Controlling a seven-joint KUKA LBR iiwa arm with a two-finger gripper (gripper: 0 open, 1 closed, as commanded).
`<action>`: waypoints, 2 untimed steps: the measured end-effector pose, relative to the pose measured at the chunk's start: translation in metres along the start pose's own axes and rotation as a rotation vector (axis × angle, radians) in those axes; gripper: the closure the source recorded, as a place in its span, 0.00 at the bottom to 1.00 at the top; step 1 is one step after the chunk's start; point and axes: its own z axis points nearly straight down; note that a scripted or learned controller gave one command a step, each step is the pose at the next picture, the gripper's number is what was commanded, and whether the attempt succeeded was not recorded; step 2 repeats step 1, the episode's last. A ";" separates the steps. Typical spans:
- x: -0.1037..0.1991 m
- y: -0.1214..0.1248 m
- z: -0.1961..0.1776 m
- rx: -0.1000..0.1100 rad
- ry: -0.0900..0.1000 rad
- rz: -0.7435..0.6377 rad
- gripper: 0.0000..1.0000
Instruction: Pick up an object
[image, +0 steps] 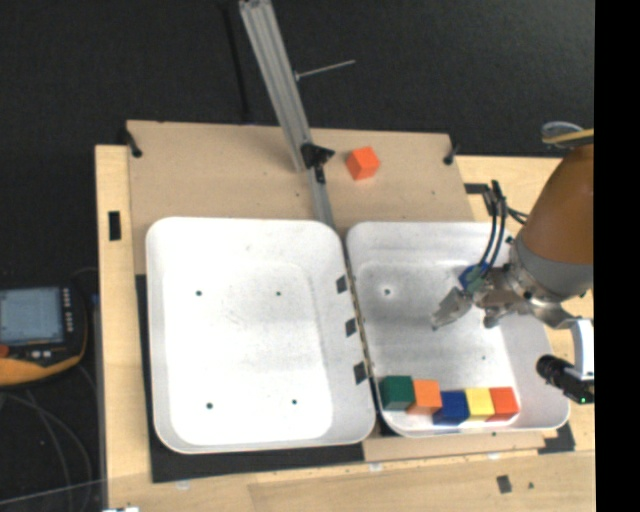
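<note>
A row of small blocks lies along the front wall of the right bin (420, 250): a green block (397, 391), an orange block (427, 394), a blue block (452, 407), a yellow block (481, 402) and a red-orange block (504, 401). My gripper (466, 309) hangs over the middle of the right bin, above and behind the row, with its fingers spread and nothing between them. One finger (445, 311) points left toward the bin's centre. The grey and orange arm (560, 225) comes in from the right.
The left bin (245, 330) sits beside the right one. An orange cube (362, 163) rests on the brown board behind the bins. A slanted metal rail (285, 90) rises at the back. A handheld pendant (35, 325) lies off the bench at left.
</note>
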 end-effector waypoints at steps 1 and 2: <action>-0.060 0.031 0.113 -0.004 -0.003 0.004 0.00; -0.060 0.031 0.113 -0.004 -0.003 0.004 0.00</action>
